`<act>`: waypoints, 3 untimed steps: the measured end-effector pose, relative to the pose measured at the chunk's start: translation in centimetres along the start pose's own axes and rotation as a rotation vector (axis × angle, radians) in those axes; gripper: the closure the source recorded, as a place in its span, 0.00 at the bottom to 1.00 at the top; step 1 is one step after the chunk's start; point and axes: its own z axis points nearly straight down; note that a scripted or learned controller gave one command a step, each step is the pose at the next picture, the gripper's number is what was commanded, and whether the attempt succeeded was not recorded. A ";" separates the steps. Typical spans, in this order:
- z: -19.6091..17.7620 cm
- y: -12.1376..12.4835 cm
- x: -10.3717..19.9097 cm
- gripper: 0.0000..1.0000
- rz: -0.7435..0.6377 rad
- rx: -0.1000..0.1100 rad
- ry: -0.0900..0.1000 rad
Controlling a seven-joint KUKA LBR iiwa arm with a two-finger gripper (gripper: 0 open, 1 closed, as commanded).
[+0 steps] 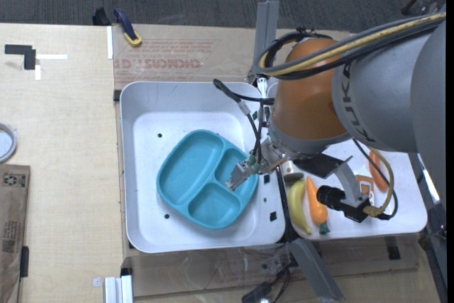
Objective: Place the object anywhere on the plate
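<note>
A blue divided plate (198, 177) lies tilted in the left white bin (142, 152). My gripper (243, 172) hangs over the plate's right rim, above the small right compartment, under the orange wrist band. A small greenish-grey bit shows at its tip, too small to name. In the right bin (404, 216), a yellow banana (298, 206) and an orange carrot (319, 209) lie side by side near the left wall.
Another orange piece (379, 174) lies farther right in the right bin, partly hidden by the arm. A blue-and-yellow clamp (126, 28) sits on the cardboard behind the bins. A tape roll (6, 143) rests at the bench's left edge.
</note>
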 end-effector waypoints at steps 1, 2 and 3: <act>-0.8 0.0 -0.1 1.00 0.001 0.002 -0.001; -1.8 3.9 -0.6 1.00 -0.063 -0.002 -0.002; 2.9 7.2 9.2 1.00 -0.201 0.001 0.000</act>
